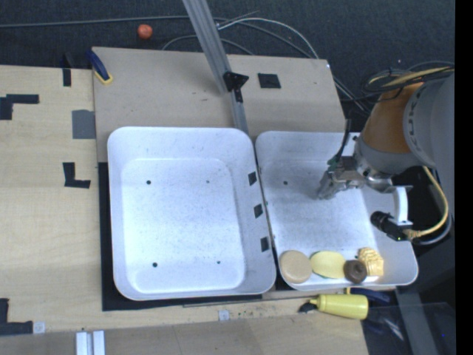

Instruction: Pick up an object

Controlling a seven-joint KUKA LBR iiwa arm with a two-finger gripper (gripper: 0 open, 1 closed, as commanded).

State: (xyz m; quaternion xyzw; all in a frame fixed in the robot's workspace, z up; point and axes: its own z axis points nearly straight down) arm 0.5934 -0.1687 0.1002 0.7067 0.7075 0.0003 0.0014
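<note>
Two shallow white bins side by side on a tan bench board (170, 87): left bin (122, 198), right bin (295, 161). In the right bin, along its near edge, a short row of small objects: a tan round disc (295, 266) at the left, a pale yellow oval piece (326, 264) just beside it, then a dark round piece (355, 271) touching a small yellow-and-tan lumpy object (372, 261) at the right end. Grey arm with orange band (386, 128) reaching in from the right, wrist over the right bin's far-right part. Gripper (327, 190) low over the bin floor, pointing toward the bin's middle, well apart from the row of objects at the near edge. Fingers (324, 191) too small and blurred to judge; possibly close together, but cannot tell whether parted or closed, and nothing seen between them. Bare speckled floor around the gripper tip. Outside the bins, a yellow-handled tool (342, 305) lying on the bench just below the right bin's near rim, a blue-and-yellow item (100, 67) at the board's far-left corner, a small orange ball (145, 30) on the dark surface beyond, and a grey metal bar (211, 39) slanting down toward the gap between the bins. Black tape marks (72, 176) on the wooden tabletop at left.
</note>
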